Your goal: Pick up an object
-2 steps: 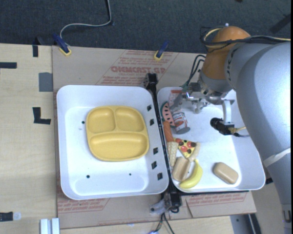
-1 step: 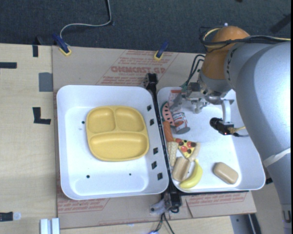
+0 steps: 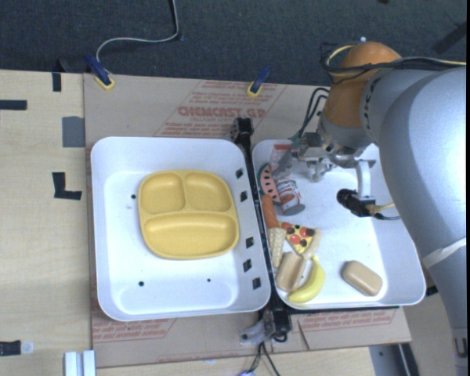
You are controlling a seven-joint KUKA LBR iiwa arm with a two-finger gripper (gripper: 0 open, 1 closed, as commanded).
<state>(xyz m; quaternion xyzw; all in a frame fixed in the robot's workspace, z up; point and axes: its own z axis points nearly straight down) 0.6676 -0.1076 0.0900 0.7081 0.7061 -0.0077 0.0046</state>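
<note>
My gripper [image 3: 291,161] hangs low over the far left part of the right bin [image 3: 392,245], under the orange-banded wrist. Just in front of it lies a small red and silver can [image 3: 288,196], close to the gripper but apart from it. An orange carrot [image 3: 267,210] lies along the bin's left wall. Nearer the front are a pizza slice [image 3: 300,237], an ice cream cone [image 3: 276,246], a hot dog [image 3: 290,272], a yellow banana [image 3: 311,285] and a tan bread roll [image 3: 361,278].
The left bin [image 3: 113,233] holds a yellow divided plate [image 3: 189,214]. A black clip-lined divider [image 3: 249,210] runs between the two bins. The grey arm covers the right side of the right bin.
</note>
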